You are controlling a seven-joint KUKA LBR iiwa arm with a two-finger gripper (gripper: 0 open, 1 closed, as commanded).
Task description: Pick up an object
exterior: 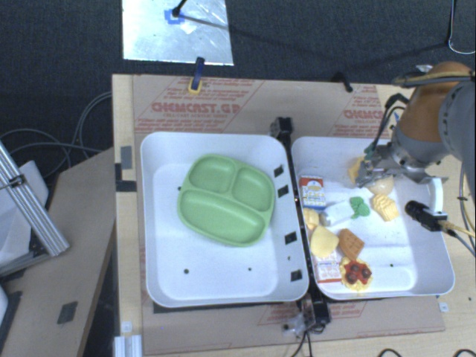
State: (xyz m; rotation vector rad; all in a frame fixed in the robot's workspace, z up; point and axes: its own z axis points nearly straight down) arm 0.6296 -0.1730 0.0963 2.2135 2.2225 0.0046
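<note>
While the gripper (370, 171) sits low over the upper part of the right bin (431, 274), I cannot tell how it is set, too small and blurred; a pale yellow piece (355, 172) lies touching or just beside its tip, left side; another yellowish food toy (385, 207) just below it; a green toy (360, 207) near, below-left; a red-and-white carton (312, 192) further left by the bin wall, print unreadable; a yellow wedge (323, 241), a brown cracker-like piece (350, 243) and a red berry cluster (358, 273) lower down; left bin (160, 274) holds a green divided plate (226, 199); board under the bins (223, 103) reads "CHEMCAST GP" in red.
</note>
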